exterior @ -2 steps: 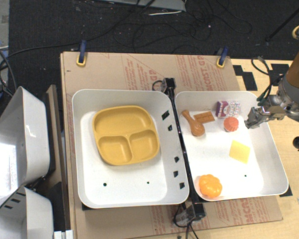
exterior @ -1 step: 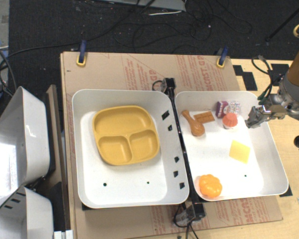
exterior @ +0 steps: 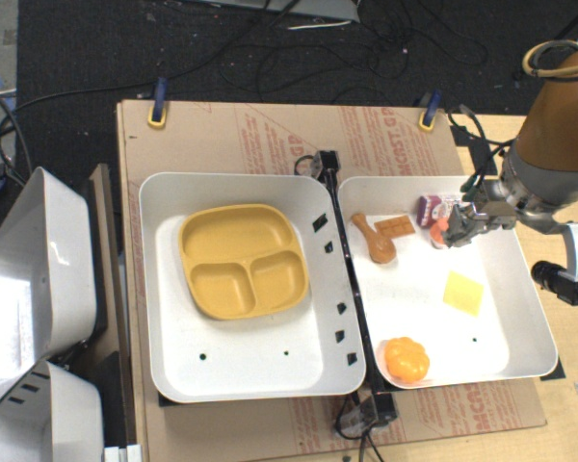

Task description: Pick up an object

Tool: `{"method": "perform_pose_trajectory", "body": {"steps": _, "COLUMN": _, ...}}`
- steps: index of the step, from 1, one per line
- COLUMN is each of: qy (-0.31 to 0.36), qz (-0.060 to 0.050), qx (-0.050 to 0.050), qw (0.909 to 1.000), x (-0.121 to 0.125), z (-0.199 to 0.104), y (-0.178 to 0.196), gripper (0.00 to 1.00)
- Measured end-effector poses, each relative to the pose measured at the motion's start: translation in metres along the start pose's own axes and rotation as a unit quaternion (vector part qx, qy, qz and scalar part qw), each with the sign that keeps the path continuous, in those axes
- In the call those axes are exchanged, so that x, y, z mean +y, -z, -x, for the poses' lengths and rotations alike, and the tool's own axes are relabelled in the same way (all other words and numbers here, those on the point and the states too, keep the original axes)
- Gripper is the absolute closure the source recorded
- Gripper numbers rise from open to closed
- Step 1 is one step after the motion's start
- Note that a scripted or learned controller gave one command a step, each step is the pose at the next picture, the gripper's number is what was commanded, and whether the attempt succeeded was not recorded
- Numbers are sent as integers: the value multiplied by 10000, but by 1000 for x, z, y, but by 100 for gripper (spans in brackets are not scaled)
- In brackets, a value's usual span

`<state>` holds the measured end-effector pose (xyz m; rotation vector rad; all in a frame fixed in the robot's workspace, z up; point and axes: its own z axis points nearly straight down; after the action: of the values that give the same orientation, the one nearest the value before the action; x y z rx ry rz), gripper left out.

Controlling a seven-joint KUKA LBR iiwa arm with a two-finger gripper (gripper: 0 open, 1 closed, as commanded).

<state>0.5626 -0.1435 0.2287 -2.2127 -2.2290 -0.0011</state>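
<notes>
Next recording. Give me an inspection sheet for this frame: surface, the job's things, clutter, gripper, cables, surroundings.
Surface: cardboard-covered bench bearing a left bin and a right bin, side by side.
Job's things: in the right bin, a yellow block, an orange round toy at the near rim, a brown wooden spoon, a flat orange-brown piece and a purple-and-white packet.
Clutter: a yellow divided plate in the left bin.
Gripper: gripper low at the right bin's far side, beside the packet; its hold cannot be told.
Cables: black cables across the floor beyond the bench.
Surroundings: two yellow clamps on the far edge; white containers at left.
</notes>
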Motion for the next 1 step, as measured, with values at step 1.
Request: {"method": "perform_pose_trajectory", "body": {"steps": 1, "qy": 2, "qz": -4, "qx": 5, "qw": 10000, "x": -5, "z": -46, "y": 7, "gripper": 100}}
